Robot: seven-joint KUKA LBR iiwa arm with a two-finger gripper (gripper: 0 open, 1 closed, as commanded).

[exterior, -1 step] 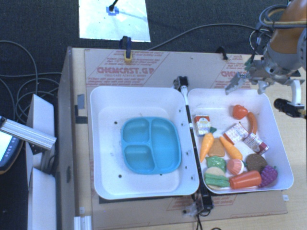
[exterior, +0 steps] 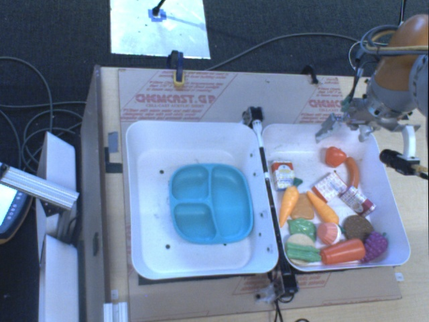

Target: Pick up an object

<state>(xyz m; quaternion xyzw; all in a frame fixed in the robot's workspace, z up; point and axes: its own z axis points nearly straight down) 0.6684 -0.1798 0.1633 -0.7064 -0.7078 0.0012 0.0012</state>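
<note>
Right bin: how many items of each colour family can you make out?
Orange or red: 6, e.g. the carrot and the tomato
Green: 2, e.g. the green piece
Purple: 1, the grapes
Brown or tan: 2
Printed packets: 3
Total: 14

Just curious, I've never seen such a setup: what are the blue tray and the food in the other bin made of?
The blue tray looks like moulded plastic, smooth and slightly glossy. The carrot and grapes seem to be plastic toys: flat, bright colours, faint sheen.
</note>
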